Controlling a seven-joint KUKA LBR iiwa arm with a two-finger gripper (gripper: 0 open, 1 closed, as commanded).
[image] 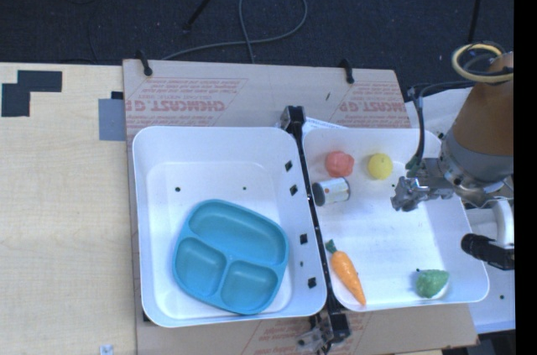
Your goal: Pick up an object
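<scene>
A robotics lab: a robot arm point(487, 127) over white bins point(218, 145) on a desk point(59, 219), loose cables point(268, 1) on dark carpet point(377, 1).

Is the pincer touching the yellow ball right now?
Apart. In the camera view, the pincer sits lower and to the right of the yellow ball, with bare white floor of the right bin plainly visible between them.

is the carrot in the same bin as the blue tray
No, the carrot lies in the right bin, while the blue tray sits in the left bin.
</scene>
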